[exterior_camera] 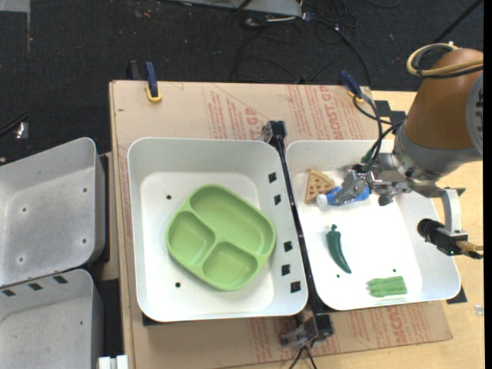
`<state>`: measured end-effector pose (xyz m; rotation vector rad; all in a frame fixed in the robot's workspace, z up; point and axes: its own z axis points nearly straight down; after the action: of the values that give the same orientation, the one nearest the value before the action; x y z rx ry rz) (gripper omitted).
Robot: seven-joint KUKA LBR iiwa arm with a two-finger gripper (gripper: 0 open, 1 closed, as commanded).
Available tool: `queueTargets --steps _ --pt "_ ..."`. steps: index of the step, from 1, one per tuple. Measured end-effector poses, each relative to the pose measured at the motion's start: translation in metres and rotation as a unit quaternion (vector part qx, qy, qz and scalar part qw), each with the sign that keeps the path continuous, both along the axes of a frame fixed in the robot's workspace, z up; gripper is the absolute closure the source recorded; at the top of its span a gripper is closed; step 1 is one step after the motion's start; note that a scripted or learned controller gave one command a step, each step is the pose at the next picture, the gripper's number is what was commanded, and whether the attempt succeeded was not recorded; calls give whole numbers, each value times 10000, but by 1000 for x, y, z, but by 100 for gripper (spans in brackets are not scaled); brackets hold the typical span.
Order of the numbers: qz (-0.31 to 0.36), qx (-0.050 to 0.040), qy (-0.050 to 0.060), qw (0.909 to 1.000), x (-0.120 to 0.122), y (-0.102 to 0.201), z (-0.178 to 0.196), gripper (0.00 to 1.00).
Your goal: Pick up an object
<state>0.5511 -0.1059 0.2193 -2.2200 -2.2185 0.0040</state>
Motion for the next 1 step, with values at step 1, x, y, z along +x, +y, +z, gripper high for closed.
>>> queueTargets --steps 1 --pt "-2 3 5 10000 -2 9 -48 0"
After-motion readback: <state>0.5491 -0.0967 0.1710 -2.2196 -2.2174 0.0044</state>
